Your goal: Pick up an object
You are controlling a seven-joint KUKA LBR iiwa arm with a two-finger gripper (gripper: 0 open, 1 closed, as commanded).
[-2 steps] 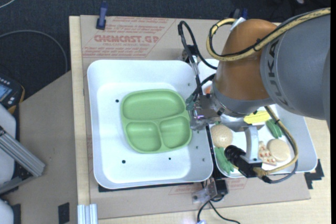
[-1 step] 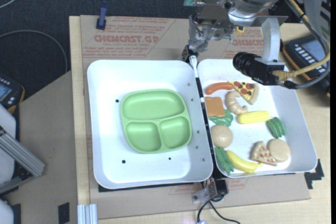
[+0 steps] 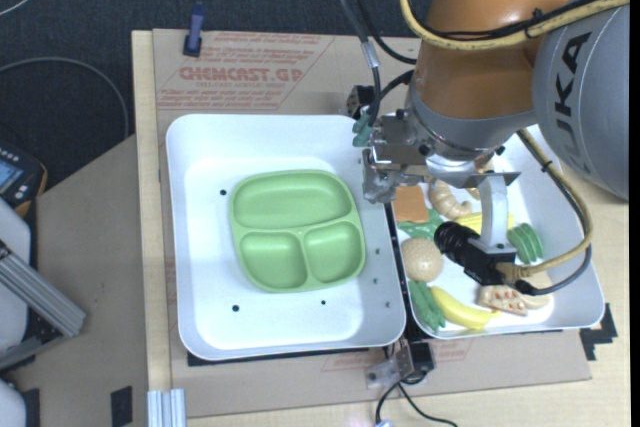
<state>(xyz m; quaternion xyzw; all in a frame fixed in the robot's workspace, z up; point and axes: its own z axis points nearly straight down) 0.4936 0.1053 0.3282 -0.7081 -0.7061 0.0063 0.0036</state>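
Dark carpet all round, and sitting on it you've got one bench [image 3: 240, 90] with a printed brown top. One grey arm [image 3: 590, 85] with its orange band comes in from the right and hangs over the right one of the two white bins. Its gripper [image 3: 425, 180] sits low over that bin's far left part, but you can't tell if it's open or closed because the wrist hides it.

The left bin [image 3: 190, 215] has one green tray [image 3: 295, 230] with three compartments. The right bin [image 3: 580, 287] has the pickable stuff:
- one banana [image 3: 462, 312] at the near edge, long axis roughly left to right, right end dipping toward you
- one green pod [image 3: 425, 303] right against its left end
- one round tan lump [image 3: 422, 261]
- one orange-brown slice [image 3: 410, 206]
- one small crusty piece [image 3: 505, 298] by the banana's right end

One blue clip [image 3: 193, 30] is on the bench's far edge.
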